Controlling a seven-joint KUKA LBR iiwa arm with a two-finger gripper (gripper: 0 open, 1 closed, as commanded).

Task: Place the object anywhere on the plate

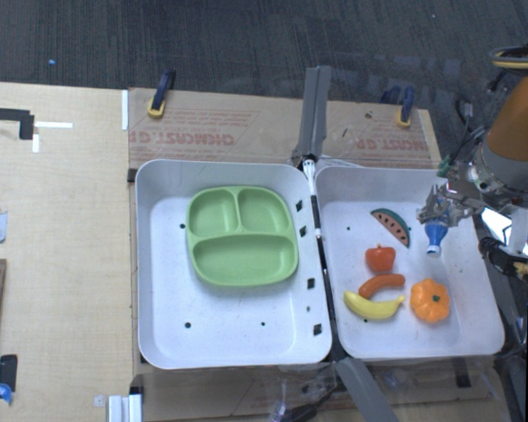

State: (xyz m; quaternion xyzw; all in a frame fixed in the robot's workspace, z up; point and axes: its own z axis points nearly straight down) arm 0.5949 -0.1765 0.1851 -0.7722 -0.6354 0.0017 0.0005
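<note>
A green three-compartment plate (242,237) lies flat in the left bin, while a small blue-and-white object (435,237), possibly a bottle, sits upright near the right bin's far edge.

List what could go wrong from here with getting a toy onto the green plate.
1. The gripper hangs over bare floor of the right bin, between the watermelon slice and the pumpkin; going straight down may grasp nothing.
2. The tomato, sausage and banana lie packed together, so a grasp there may nudge or catch a neighbour.
3. The plate sits in the left bin, past the divider; a loose grip could drop the toy short.
</note>
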